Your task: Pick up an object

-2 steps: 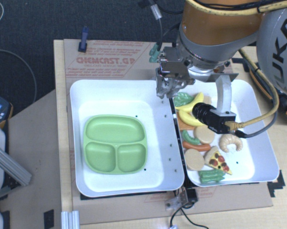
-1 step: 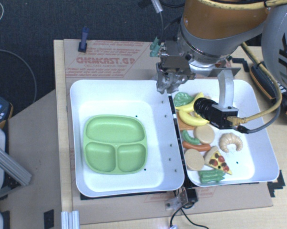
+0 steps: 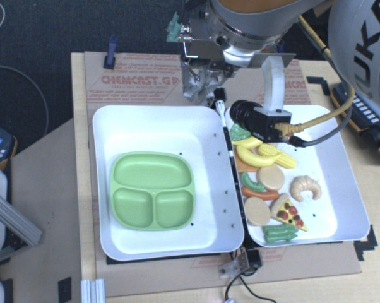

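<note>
The right bin [image 3: 341, 169] holds a heap of toy food along its left side: a yellow banana [image 3: 254, 155], a corn cob [image 3: 279, 156], a croissant [image 3: 305, 187], a pizza slice [image 3: 288, 213], a round tan biscuit [image 3: 272, 177], a reddish sausage [image 3: 259, 195] and a green vegetable [image 3: 279, 233]. My gripper [image 3: 201, 86] hangs over the cardboard just behind the back edge of the left bin, apart from all the food. Nothing shows in it.
A green divided plate [image 3: 153, 190] lies in the left bin [image 3: 108, 144]. A black cylindrical unit [image 3: 252, 116] on a white bracket, with a yellow cable [image 3: 316, 122], overhangs the right bin's back left corner. The arm's wide body covers the top middle.
</note>
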Controlling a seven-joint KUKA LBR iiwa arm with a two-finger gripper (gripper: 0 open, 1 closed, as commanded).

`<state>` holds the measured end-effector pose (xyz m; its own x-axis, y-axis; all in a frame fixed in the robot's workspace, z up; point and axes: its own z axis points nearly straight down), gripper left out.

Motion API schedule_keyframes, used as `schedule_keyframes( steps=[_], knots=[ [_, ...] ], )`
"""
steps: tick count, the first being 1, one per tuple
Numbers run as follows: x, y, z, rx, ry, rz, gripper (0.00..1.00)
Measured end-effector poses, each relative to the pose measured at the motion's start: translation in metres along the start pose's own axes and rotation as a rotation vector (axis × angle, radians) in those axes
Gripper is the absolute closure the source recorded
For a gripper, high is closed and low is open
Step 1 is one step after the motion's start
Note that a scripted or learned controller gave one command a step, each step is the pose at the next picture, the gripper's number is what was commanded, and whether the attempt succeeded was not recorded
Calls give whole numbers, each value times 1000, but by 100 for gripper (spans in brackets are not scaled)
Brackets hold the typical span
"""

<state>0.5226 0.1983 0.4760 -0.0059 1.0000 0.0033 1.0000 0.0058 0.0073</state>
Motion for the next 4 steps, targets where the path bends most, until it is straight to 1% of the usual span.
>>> schedule_keyframes(
  steps=[1,2,3,4],
  knots=[
    [-52,57,81,16,-8,13,100],
    [-12,23,153,19,-5,1,100],
    [27,48,254,15,-5,3,100],
    [23,40,378,22,-8,7,100]
  ],
)
